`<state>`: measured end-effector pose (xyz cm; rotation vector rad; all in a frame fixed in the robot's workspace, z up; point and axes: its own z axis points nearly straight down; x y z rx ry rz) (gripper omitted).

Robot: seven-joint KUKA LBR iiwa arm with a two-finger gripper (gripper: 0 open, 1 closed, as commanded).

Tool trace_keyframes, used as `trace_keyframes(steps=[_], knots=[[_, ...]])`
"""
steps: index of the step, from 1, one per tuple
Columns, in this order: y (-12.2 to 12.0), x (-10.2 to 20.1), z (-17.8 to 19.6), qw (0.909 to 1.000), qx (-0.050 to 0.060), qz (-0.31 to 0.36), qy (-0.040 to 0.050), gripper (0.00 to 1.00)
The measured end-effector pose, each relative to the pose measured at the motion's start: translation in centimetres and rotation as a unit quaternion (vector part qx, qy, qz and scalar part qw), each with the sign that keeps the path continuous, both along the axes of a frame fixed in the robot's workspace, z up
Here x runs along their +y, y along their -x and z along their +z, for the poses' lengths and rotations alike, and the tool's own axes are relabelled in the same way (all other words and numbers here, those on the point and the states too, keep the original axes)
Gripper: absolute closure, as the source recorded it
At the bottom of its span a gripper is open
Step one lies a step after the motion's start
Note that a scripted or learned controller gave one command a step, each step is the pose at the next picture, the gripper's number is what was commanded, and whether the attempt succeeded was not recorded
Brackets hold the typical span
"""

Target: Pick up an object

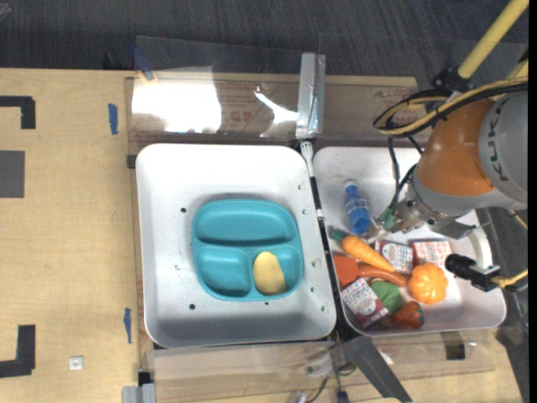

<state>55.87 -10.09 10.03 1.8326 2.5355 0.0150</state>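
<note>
The right bin [491, 313] holds a blue bottle [357, 208], a carrot [369, 252], a round orange fruit [428, 282], a green pepper [388, 294], a red piece [409, 314] and printed packets [359, 296]. My gripper [401, 218] hangs over this bin's middle, just right of the blue bottle and above the carrot. The grey wrist and orange band [453, 154] hide its top. Nothing is visibly held in it.
The left bin [168, 191] carries a teal divided tray [243, 225] with a yellow potato-like object [268, 273] in its front right compartment. A clear panel and taped post [310, 95] stand behind the bins. Yellow cables [411, 112] loop at the back right.
</note>
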Motion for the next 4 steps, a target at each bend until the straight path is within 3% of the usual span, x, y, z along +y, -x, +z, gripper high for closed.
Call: trace_keyframes(steps=[1, 2, 3, 4], knots=[[-0.2, 3.8, 8.5, 0.9909, 0.005, -0.134, -0.0013, 1.0], [-0.1, 3.8, 8.4, 0.9909, 0.007, -0.135, -0.001, 0.0], [0.3, -1.1, 0.9, 0.9974, -0.005, -0.071, 0.0014, 0.0], [7.0, -0.2, -1.2, 0.9979, 0.001, -0.065, 0.0023, 0.0]])
